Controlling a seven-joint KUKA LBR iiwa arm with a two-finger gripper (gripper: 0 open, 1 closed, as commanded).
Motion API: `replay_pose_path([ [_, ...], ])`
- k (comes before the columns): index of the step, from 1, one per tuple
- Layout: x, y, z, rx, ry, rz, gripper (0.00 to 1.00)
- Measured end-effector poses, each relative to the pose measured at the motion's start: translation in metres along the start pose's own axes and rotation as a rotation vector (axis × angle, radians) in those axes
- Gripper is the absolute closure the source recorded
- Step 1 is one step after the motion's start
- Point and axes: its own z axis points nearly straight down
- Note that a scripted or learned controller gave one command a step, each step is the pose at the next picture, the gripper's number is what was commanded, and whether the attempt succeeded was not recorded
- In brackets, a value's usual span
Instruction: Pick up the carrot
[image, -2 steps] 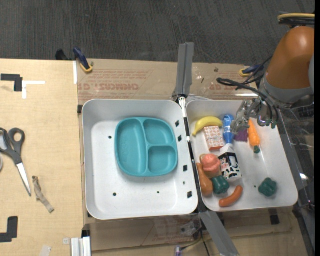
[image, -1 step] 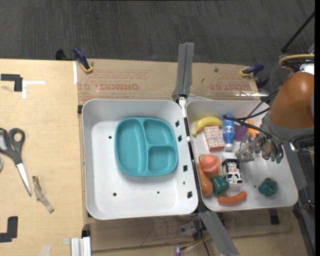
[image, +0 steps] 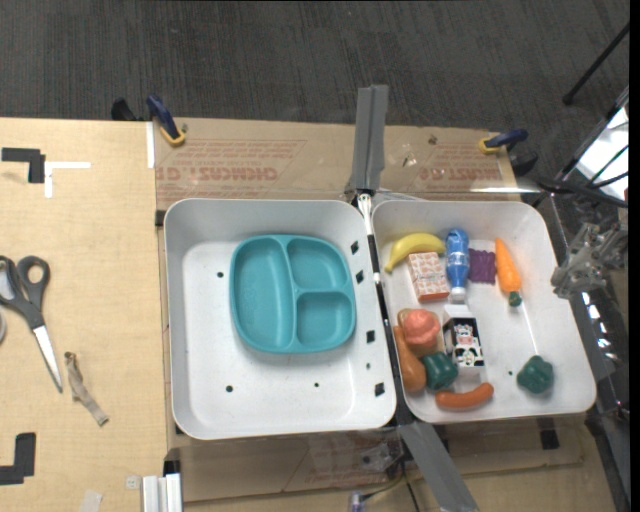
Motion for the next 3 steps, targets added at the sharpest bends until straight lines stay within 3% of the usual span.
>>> replay_pose_path([
  [1, 0.0, 0.0, 0.0, 0.0, 0.0, 0.0, 0.0],
  [2, 0.008, -0.015, 0.085, -0.001, 0.003, 0.044, 0.0],
  [3, -0.08, 0.006, 0.185, -0.001, -0.004, -0.039, 0.0],
])
